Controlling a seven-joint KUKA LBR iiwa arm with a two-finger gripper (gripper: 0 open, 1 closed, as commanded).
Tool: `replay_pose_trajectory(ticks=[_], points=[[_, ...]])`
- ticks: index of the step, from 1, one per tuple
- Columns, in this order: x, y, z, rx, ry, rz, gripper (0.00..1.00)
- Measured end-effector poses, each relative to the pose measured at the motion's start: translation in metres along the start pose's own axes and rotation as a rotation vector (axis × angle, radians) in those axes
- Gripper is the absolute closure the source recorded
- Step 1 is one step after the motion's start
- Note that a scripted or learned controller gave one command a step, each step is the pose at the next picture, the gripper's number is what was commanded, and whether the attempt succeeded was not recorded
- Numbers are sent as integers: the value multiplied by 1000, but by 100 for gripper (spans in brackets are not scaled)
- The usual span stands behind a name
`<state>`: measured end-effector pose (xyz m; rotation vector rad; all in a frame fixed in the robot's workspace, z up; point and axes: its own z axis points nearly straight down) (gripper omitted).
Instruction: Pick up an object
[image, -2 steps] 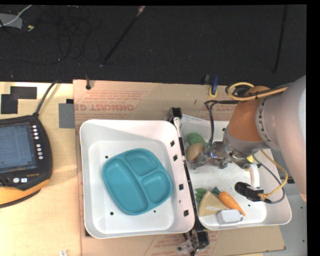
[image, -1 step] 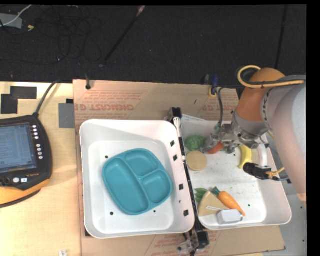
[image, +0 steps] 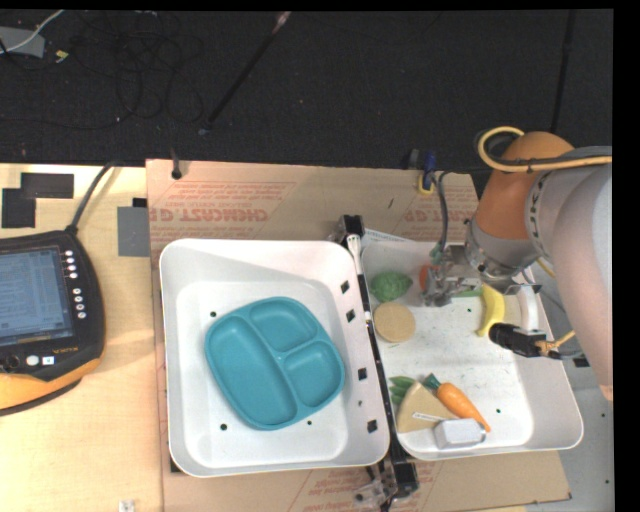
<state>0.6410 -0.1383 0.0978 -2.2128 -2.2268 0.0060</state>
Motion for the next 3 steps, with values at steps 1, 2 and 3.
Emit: replay_pose_trajectory(ticks=[1, 2, 3], points=[[1, 0, 1, 1, 0, -2, 0], [54, 1, 12, 5, 4, 5, 0], [-53, -74, 8, 3, -3, 16, 0]])
